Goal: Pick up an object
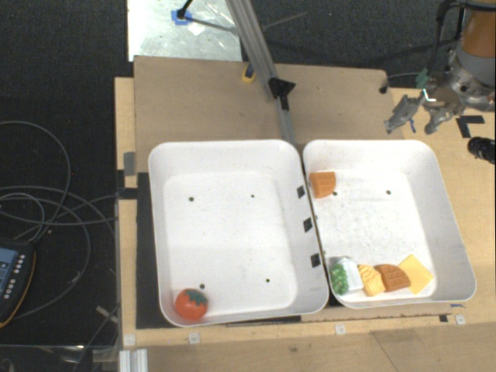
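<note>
Hovering beyond the far right corner of the right bin (446, 208), above bare desk (349, 99), the hand (416, 120) is being carried with its fingers spread and nothing between them.

Candidate items, placed relative to the hand:
- Orange block (322, 183): lying nearest, down and to the left of the hand, just beside the wall that the right bin shares with its neighbour. Free space is being left on its open side only.
- Cluster of green piece (339, 277), yellow wedge (370, 279), brown slice (392, 276) and yellow slab (416, 273): lying farther off, along the near wall, the pieces touching or nearly so.
- Red tomato (191, 304): lying farthest, in the near left corner of the left bin (225, 157), well apart from everything.

Handling note: the orange block is judged the shortest reach, but the fingers are best being turned so that neither is being driven into the dividing wall. A clean single grasp is judged harder in the cluster, where neighbours could be caught. A straight descent, centred over one item, is being advised.
</note>
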### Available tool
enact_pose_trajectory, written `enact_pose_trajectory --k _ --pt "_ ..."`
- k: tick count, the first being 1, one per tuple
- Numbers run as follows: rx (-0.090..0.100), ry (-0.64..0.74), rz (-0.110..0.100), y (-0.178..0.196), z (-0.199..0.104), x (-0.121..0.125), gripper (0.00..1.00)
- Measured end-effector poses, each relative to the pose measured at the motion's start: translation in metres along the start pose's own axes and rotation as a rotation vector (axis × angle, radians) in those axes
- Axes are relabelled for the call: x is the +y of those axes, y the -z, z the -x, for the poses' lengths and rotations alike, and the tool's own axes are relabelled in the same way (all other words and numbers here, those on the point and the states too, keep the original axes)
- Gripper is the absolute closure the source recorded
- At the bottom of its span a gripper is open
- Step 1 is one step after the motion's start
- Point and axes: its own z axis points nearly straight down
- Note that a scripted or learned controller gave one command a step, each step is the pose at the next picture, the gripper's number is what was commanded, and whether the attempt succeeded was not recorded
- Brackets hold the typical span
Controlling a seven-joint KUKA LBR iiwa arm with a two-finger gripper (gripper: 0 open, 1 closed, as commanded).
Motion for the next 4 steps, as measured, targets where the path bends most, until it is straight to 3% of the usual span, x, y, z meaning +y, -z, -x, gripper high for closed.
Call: enact_pose_trajectory --k 1,4 --pt "-0.002 0.002 0.004 0.003 0.000 0.001 0.00" --pt "0.000 0.001 -0.001 -0.182 -0.011 0.001 0.00"
